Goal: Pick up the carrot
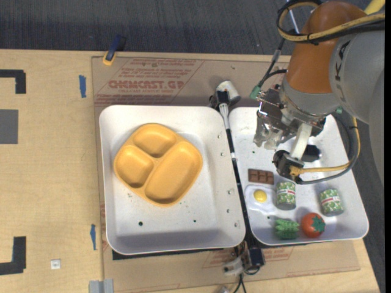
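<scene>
Carrot: can't tell where; gripper (283, 150) over rt bin (359, 223), grip can't tell; choc bar (261, 176), cans (285, 195) beside.

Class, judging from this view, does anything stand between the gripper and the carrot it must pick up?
That cannot be settled: the arm covers much of the right bin, so the carrot's place is hidden. The gripper hangs near the chocolate bar, the egg and a can.

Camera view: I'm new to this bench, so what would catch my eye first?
A yellow divided plate fills the left bin. The grey and orange arm hangs over the right bin, where a tomato, two cans, chocolate and a fried egg lie near the front.
</scene>
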Controlling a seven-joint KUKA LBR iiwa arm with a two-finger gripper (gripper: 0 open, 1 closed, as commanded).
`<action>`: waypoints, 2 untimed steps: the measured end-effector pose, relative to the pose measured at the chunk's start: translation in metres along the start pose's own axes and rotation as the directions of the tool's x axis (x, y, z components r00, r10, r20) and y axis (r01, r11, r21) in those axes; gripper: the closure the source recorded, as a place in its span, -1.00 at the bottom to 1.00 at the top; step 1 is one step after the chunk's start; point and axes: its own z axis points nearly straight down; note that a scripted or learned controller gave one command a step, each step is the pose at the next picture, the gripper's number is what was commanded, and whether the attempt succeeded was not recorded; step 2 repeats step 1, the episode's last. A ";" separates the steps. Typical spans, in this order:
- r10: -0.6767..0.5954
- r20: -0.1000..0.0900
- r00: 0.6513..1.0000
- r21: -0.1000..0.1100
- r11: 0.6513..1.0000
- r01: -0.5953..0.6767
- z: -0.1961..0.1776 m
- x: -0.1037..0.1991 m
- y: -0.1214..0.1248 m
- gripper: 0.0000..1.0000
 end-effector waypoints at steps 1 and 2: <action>0.429 0.003 0.903 0.005 0.903 -0.429 0.086 0.043 -0.038 1.00; 0.429 0.003 0.903 0.005 0.903 -0.429 0.086 0.043 -0.038 1.00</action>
